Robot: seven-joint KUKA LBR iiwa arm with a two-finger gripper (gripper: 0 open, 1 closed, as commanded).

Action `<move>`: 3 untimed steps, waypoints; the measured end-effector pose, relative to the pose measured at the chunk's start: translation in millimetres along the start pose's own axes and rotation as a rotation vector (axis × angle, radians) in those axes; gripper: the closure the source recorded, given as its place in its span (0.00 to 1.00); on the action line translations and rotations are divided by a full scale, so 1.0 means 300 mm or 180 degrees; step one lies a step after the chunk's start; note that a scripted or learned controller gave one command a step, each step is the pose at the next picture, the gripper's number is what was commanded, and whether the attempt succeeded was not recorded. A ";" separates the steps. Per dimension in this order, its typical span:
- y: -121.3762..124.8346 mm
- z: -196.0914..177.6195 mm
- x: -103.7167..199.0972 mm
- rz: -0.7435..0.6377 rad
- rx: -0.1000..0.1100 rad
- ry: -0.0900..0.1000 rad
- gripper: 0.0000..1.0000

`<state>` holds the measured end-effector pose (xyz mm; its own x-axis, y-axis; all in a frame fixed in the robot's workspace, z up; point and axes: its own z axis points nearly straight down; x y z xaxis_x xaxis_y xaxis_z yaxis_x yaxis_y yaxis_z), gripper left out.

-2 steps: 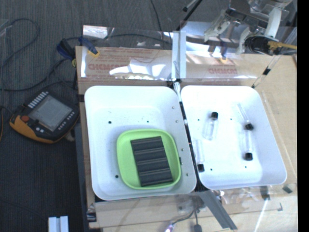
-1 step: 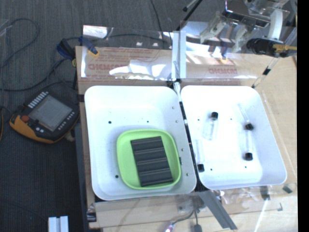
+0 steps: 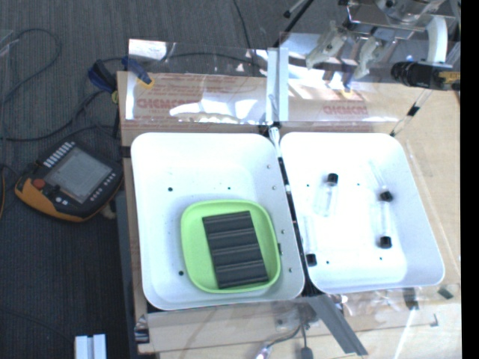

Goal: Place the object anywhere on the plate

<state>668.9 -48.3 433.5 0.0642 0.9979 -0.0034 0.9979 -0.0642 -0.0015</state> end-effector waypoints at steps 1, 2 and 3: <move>0.002 -0.001 -0.034 0.0319 -0.0002 0.0009 0.00; 0.002 -0.001 -0.027 0.0441 -0.0002 0.0010 0.00; 0.005 -0.002 -0.093 0.0087 -0.0005 0.0000 0.00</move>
<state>668.6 -76.3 434.3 0.0916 0.9958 -0.0035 0.9958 -0.0916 0.0003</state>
